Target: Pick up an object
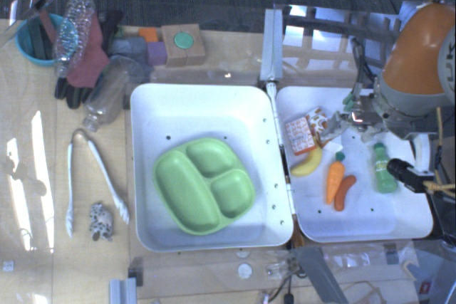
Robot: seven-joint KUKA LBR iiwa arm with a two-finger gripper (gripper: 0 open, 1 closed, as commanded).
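The arm [420, 53] comes in from the right, its orange band bulging over the upper right corner of the right bin [399, 224]. Below the band the grey wrist bends down and toward the left, ending in the gripper [340, 123], which sits low over the upper middle of that bin. The metal fingers are too small and cluttered against the wrist hardware to judge, so I cannot tell how the claw stands or whether anything is in it.

Just left of the gripper lies a small red and white carton [299, 133], tilted, close to the fingertips; whether they touch is unclear. Below the carton rests a banana [308, 164], curved along the bin's left side. To its right lies a carrot [334, 180] with its green top pointing up, and a small sausage [345, 192] lies touching it on the right. A green bottle [384, 167] lies further right, beside a black part of the arm.

The left bin [153, 117] holds a green divided plate [205, 185]. On the bench to the left lie white tongs [92, 174], a clear bottle [107, 92] and dark gloves [82, 71].
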